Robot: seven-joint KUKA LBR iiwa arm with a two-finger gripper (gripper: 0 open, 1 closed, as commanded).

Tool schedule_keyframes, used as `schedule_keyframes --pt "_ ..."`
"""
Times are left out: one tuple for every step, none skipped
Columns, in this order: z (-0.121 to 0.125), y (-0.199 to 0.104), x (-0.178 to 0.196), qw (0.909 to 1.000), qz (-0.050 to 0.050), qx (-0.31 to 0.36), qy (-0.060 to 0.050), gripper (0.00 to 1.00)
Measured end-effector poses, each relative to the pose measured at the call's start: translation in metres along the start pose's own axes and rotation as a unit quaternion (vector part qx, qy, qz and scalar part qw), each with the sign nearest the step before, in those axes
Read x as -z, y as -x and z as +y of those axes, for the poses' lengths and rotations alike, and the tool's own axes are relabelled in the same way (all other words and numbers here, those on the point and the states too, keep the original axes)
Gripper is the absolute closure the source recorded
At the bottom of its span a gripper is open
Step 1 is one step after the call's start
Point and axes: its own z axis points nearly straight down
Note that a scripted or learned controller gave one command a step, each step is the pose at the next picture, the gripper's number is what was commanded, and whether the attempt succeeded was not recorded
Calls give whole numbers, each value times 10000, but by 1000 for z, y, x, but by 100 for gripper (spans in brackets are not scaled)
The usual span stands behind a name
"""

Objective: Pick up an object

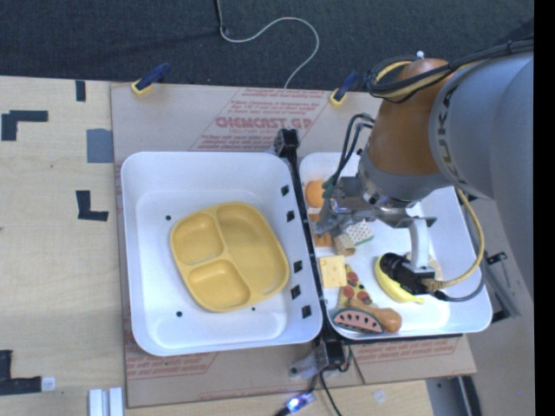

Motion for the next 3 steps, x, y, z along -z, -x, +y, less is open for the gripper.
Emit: schedule_keyframes --pt "10 -30 -1 10000 -2 -10 -1 100" --pt "12 -28 20 10000 -3 -26 6 100" --pt "19 -24 11 10000 -15 -34 -2 100"
